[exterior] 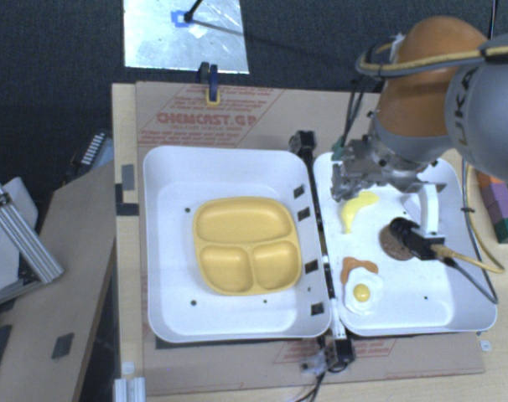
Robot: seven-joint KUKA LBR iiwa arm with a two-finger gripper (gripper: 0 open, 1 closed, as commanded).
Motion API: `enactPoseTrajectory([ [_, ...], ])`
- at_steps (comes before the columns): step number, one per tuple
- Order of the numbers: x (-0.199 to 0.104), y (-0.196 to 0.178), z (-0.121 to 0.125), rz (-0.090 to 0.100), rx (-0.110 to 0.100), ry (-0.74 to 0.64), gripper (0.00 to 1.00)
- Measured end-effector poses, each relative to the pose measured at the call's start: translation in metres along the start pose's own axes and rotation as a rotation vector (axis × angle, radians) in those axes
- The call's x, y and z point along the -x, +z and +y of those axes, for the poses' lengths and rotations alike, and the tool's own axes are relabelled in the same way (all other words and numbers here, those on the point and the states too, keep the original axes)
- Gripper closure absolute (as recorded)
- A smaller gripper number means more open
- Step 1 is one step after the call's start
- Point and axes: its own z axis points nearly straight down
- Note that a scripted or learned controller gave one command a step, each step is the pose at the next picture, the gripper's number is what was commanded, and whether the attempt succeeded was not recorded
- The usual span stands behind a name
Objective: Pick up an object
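Yellow plastic, a banana-shaped toy (357, 209), was seen just beneath the gripper (348, 184) in the white bin (455, 312); whether the gripper was apart or together could not be told. A slip off its smooth curve was judged possible. Further from the tool lay a brown disc (391, 243), an orange strip (359, 267) and a fried egg (362, 293); nothing was judged to block the approach.

Brown cardboard sheet (208, 115) with red CHEMCAST print lies on pale wood tabletop (86, 249). Dark carpet (53, 48) beyond cardboard's far edge. Shiny silver square (185, 23) on carpet, just behind cardboard. Yellow-black clamp (210, 86) on cardboard's far edge. Aluminium rail (19, 233) left of cardboard.
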Motion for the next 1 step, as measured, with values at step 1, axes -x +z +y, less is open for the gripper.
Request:
enactPoseTrajectory([
  [1,-0.0525,0.0074,0.0073,0.001,-0.001,-0.002,1.00],
])
